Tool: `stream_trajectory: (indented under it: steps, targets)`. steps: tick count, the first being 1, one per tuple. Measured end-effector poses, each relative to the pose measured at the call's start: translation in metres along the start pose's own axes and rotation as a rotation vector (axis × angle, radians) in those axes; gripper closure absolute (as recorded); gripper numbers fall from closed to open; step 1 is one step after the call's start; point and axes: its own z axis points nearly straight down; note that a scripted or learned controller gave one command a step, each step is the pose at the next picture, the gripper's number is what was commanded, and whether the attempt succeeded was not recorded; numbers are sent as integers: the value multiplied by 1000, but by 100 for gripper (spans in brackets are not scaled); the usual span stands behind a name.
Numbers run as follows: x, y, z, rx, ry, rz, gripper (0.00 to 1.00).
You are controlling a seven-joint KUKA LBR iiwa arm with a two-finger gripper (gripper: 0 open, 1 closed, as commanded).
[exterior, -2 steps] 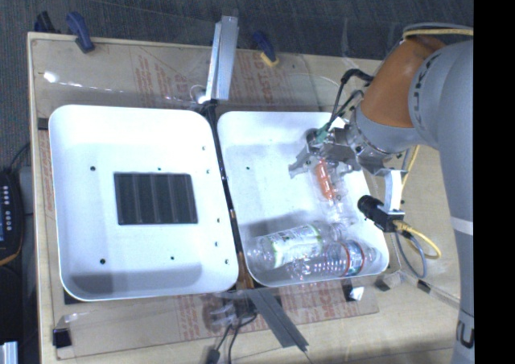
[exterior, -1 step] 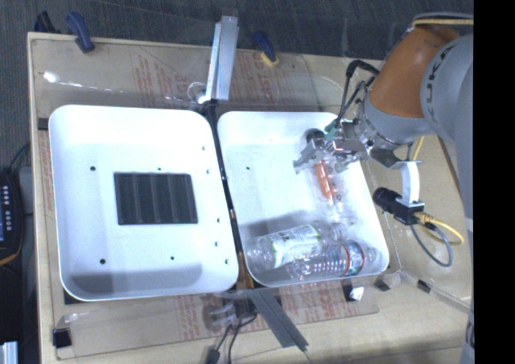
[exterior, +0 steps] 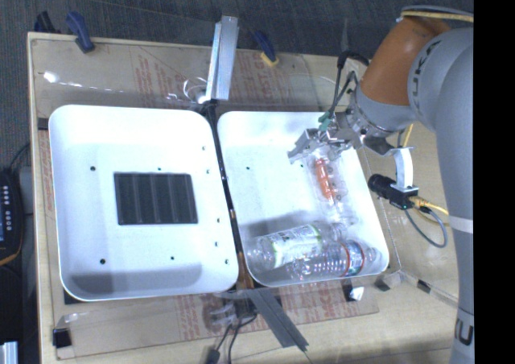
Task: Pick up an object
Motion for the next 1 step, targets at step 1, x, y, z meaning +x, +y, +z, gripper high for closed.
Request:
stream_trajectory:
  steps: [1]
  targets:
    - [68, 27, -22, -1, 0, -35, 0]
